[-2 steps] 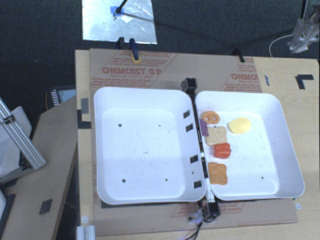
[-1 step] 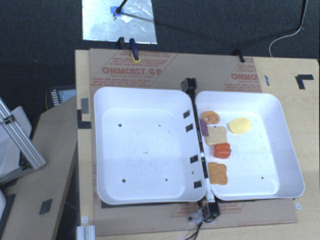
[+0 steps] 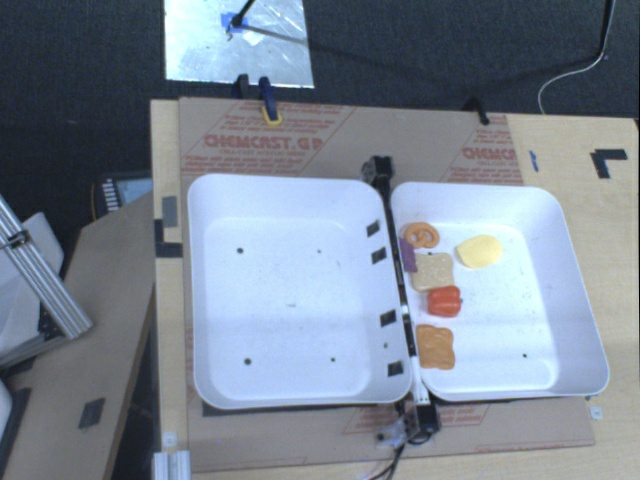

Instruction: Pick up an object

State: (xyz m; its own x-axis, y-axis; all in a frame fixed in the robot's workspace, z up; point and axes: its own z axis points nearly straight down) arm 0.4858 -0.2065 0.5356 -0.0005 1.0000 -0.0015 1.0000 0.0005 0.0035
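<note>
Several small food-like objects lie in the right bin (image 3: 560,268), close to its left wall. An orange pretzel-shaped piece (image 3: 420,235) is farthest back. A yellow lemon-like piece (image 3: 480,251) lies to its right. A tan square like a slice of bread (image 3: 433,271) sits below the pretzel, with a thin purple piece (image 3: 408,256) along its left side. A red pepper-like piece (image 3: 444,302) touches the tan square's front edge. An orange-brown piece (image 3: 435,347) lies nearest the front.
The left bin (image 3: 290,288) stands beside the right one, joined by a black clip strip (image 3: 395,278). Both rest on a cardboard sheet (image 3: 300,138). A shiny metal plate (image 3: 238,28) lies on the dark floor behind. A metal frame (image 3: 40,278) stands at left.
</note>
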